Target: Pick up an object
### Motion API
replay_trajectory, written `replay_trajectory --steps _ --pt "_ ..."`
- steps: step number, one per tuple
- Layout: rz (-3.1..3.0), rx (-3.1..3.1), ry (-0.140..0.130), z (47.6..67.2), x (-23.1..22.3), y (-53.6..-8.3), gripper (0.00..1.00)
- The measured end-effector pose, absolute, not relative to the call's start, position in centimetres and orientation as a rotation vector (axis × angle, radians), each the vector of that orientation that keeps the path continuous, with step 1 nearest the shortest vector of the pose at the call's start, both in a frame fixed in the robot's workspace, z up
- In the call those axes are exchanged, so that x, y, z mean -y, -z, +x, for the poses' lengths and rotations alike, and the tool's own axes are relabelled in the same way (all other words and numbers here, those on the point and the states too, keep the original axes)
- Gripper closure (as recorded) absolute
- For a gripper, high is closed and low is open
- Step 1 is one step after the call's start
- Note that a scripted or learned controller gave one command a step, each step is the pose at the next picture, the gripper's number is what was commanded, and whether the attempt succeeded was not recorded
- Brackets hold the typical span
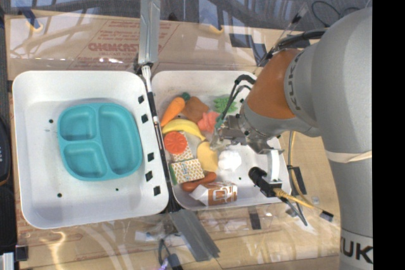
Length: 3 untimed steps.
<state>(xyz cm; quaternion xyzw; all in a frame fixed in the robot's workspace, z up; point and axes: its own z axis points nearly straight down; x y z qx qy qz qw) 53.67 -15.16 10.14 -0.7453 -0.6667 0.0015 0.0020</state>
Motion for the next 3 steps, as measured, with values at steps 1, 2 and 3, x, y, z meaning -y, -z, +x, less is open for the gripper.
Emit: replay_trajectory --steps 1,2,3 --pt "-2.338 2.093 -0.005 53.7 15.2 -10.1 0.00" --pt "-2.276 2.161 -0.002 54.7 13.7 -9.1 0.00" --pt "-2.275 2.164 -0.002 54.8 13.7 -10.1 1.00"
